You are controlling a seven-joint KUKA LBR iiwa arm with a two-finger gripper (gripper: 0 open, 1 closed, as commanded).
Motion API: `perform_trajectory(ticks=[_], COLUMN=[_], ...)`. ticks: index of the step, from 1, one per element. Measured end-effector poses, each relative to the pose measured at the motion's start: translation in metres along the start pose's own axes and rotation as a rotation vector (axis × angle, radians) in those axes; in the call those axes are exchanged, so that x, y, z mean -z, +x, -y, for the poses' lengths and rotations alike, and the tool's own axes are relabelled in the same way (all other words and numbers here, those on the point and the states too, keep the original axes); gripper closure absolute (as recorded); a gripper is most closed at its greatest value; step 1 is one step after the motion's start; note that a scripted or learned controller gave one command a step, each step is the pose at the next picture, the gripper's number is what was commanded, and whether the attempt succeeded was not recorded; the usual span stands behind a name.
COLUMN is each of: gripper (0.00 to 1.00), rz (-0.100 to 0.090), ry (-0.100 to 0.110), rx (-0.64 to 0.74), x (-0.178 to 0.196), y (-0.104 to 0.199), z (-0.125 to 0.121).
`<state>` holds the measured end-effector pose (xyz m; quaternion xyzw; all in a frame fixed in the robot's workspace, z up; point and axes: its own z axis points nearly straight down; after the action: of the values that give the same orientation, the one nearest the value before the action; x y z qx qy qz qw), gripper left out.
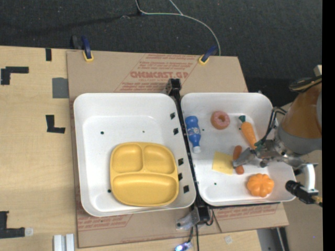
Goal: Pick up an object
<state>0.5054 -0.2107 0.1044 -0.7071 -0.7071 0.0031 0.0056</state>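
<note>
In the right bin (pixel 230 99) lie a blue bottle (pixel 192 131), a pink donut (pixel 220 120), a carrot (pixel 248 132), a yellow cheese slice (pixel 223 163), a small reddish sausage (pixel 238 159) and an orange pumpkin (pixel 260 185). My gripper (pixel 248 161) reaches in from the right, low over the bin floor. Its tip is right at the sausage, between the carrot and the pumpkin. The tip is small and dark against the bin, and part of the sausage is hidden behind it.
The left bin (pixel 89 109) holds a yellow divided plate (pixel 144 173). A black divider (pixel 180 135) runs between the two bins. The arm's grey body with its orange band (pixel 303 124) stands over the right bin's right rim. Cardboard lies under both bins.
</note>
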Motion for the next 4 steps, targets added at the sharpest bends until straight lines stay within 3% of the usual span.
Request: perform_trajectory(ticks=[1,2,4], gripper=[1.00,1.00,1.00], rz=[-0.003,0.002,0.003], ry=[0.003,-0.009,-0.010], rx=[0.002,0.000,0.002], x=[0.009,0.049,0.146], y=[0.001,0.000,-0.001], z=[-0.001,0.005,0.002])
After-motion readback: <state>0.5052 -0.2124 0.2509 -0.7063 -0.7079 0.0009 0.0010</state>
